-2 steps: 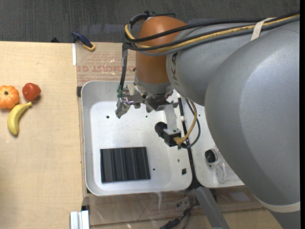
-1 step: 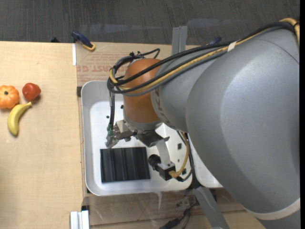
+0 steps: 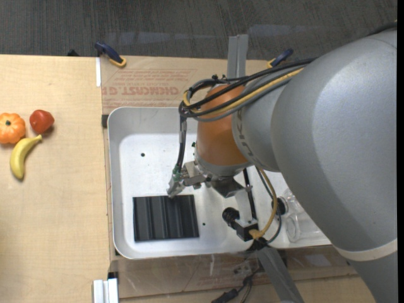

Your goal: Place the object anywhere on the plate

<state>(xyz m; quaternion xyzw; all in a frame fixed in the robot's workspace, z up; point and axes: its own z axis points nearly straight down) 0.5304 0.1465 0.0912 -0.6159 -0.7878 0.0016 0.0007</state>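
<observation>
Plate first: camera view, the one flat thing I'd call it is the black ribbed plate (image 3: 165, 218), lying in the near-left corner of the white bin (image 3: 112, 169).

My claw (image 3: 175, 187) sits right at the plate's far-right corner, tip at or just over that edge. I can't tell whether it touches. My own wrist and cabling cover it from this angle, so I can't tell how far open it is or whether it has anything in it. No confirmed hold.

Object: I can't pick it out for sure. A clear plastic-looking thing (image 3: 291, 214) lies well to the right of the plate, half under my arm (image 3: 328, 137). It could be the object, or it could be clutter.

An orange fruit (image 3: 11, 129), a red fruit (image 3: 41, 121) and a banana (image 3: 21, 156) sit far left of the plate, outside the bin, out of play.

My read: this is the placing step, and the release point is marginal. Doing it well:
- shift left and nearer, toward the plate's middle, before letting go; a corner drop risks the object tipping off the edge
- come down low, since the ribs could make anything round roll along the grooves
- release slowly, then lift straight up so nothing gets dragged off
- if I hold nothing, none of this counts; check the grasp first
</observation>
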